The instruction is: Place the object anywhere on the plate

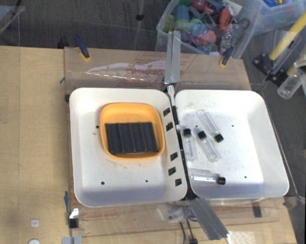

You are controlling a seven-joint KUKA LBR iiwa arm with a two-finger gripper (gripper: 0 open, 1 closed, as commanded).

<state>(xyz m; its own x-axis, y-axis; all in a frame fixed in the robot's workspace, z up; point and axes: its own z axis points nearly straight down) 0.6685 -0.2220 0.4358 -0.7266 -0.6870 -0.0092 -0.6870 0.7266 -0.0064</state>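
An orange plate [109, 114] with rounded corners lies in the left white bin [90, 184], toward its back. A black ribbed rectangular object [131, 138] lies flat on the plate, covering most of its middle and front. Several clear vials with black caps lie in the right white bin [260, 147]: one [210, 125] near the middle, one [205, 143] just below it, one [188, 141] close to the divider, and one [207, 179] lying crosswise at the front.
A ridge with black tabs [172, 144] separates the two bins. A metal strip [172, 57] runs back from it. A clear tub of colourful toys [211, 21] stands behind the bench. Wooden bench surface [27, 139] stretches to the left.
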